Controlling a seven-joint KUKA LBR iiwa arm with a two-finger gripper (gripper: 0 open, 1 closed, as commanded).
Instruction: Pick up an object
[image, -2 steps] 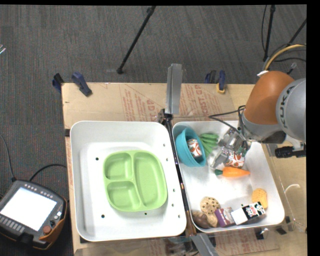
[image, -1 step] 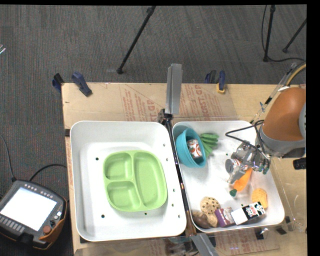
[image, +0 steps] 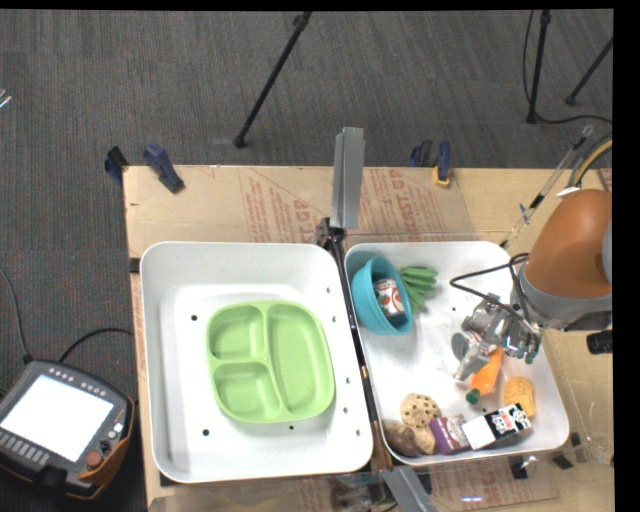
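Orange carrot (image: 485, 378), right bin (image: 440, 345): directly beneath jaws (image: 478, 358); touching; whether they grip it, cannot tell.

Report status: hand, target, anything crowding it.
Hand low in right bin, over orange carrot. Grip unconfirmed. Yellow piece and carton crowd close.

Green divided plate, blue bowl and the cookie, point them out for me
green divided plate (image: 268, 360), camera view, central ridge
blue bowl (image: 371, 298), camera view, left wall
cookie (image: 420, 409), camera view, top face
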